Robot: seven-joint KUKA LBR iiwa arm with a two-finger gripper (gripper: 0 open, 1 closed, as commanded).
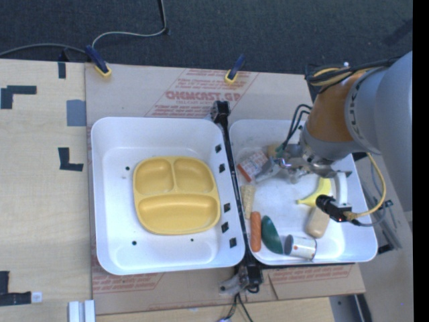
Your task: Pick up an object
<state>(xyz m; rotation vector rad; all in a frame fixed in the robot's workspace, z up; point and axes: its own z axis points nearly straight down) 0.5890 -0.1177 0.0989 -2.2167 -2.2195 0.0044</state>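
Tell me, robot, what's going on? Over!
Gripper low in right bin, grip unclear. Banana, carrot, green piece lying loose. Yellow plate in left bin.

**Bright, even overhead light; soft focus throughout**

The scene is well lit from above, with no strong direction. The two white bins (107, 200) come close to overexposure, their floors nearly featureless. Shadows are faint and short: a soft grey one lies under the yellow plate (177, 194) and along the bins' inner walls. The arm (375, 113) at right looks slightly blurred. The dark floor at the far edge shows grain. Fine detail among the small objects is smeared.
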